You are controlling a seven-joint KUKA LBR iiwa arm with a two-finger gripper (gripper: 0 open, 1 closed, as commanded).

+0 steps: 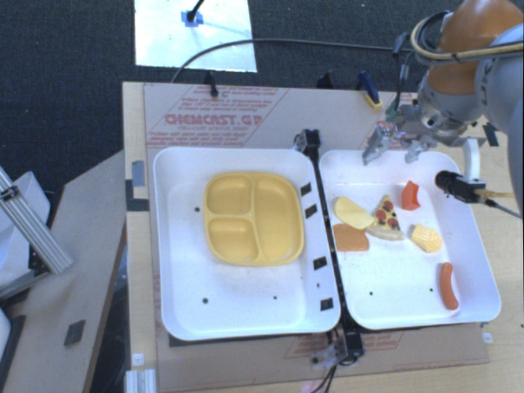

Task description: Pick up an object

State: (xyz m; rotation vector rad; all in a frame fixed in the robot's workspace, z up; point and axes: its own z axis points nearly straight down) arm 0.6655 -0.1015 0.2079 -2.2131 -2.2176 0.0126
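My gripper [395, 151] hangs open over the far edge of the right bin [479, 297], with nothing between its two grey fingers [374, 147]. Below it in that bin lie several toy foods. A red piece [410, 195] lies closest, just right of and below the fingers. A pizza slice [386, 217] sits mid-bin beside a pale yellow piece [353, 213] and a brown slice [351, 237]. A yellow cheese wedge [426, 238] and an orange sausage [448, 286] lie toward the near right.
The left bin [184, 301] holds a yellow divided plate [253, 218]. A black divider with clips [323, 219] runs between the bins. A black cable and clamps [367, 87] lie on the board behind the right bin. The arm's orange band [479, 23] looms at the upper right.
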